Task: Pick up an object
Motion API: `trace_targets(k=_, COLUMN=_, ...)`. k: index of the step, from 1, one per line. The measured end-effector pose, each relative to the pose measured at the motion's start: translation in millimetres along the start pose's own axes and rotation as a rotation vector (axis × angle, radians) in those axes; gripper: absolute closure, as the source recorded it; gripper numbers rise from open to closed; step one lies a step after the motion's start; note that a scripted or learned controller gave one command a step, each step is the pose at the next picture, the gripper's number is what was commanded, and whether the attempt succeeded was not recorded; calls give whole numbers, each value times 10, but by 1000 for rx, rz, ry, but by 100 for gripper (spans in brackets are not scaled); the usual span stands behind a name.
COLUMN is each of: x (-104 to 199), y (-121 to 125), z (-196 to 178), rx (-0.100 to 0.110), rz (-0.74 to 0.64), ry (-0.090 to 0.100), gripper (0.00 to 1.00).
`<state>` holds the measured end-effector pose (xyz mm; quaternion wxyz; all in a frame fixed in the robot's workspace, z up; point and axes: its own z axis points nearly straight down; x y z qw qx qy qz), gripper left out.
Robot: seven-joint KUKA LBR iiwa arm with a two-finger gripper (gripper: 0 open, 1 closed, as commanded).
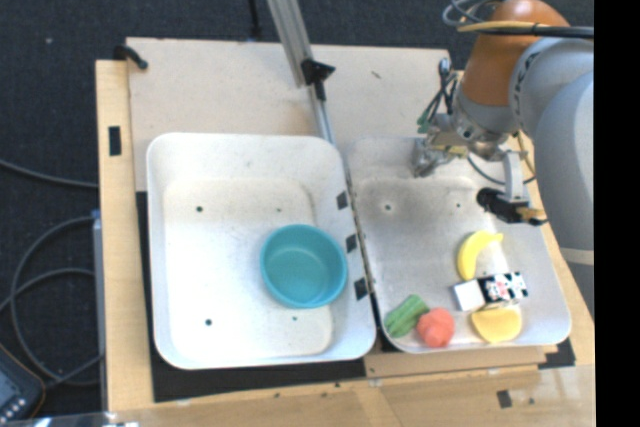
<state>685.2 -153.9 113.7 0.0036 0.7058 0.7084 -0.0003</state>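
Approach step, I judge; the tool (432,155) hovers at the right bin's (400,205) upper edge, its state I cannot tell; the banana (478,253) lies lower right; next, descend there.

no legible text; small box (493,291) carries black-white pattern, too small to read.
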Motion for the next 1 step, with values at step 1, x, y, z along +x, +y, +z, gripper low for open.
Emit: trace_targets(k=1, x=-17, y=13, z=-444, rx=-1, rz=4, ry=5, gripper=100)
